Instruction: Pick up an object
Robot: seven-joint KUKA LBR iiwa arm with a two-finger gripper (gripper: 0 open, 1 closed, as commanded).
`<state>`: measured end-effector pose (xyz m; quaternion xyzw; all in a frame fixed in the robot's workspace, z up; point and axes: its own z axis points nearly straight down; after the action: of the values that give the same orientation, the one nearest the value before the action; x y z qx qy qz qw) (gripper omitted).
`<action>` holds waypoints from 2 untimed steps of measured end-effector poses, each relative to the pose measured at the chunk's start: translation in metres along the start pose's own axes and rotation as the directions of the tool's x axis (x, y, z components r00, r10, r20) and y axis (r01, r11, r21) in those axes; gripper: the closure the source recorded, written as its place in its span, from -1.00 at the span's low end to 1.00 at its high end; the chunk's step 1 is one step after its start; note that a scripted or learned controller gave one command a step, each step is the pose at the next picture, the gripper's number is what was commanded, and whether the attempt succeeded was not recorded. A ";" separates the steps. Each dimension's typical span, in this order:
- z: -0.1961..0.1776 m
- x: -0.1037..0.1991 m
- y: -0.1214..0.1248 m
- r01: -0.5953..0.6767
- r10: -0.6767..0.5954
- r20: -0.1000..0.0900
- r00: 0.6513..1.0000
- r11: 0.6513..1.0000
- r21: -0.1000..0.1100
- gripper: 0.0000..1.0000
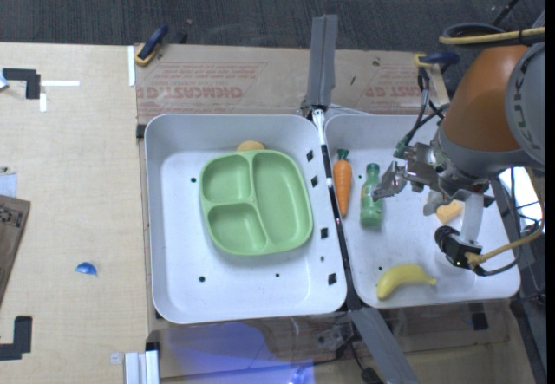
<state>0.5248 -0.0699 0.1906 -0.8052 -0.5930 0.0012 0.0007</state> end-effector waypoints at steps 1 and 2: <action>0.099 -0.017 0.029 0.205 -0.205 0.000 0.979 0.979 0.000 -1.00; 0.092 -0.019 0.028 0.201 -0.201 0.000 0.980 0.980 0.003 1.00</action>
<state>0.5462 -0.0961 0.0990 -0.7413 -0.6711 0.0021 0.0019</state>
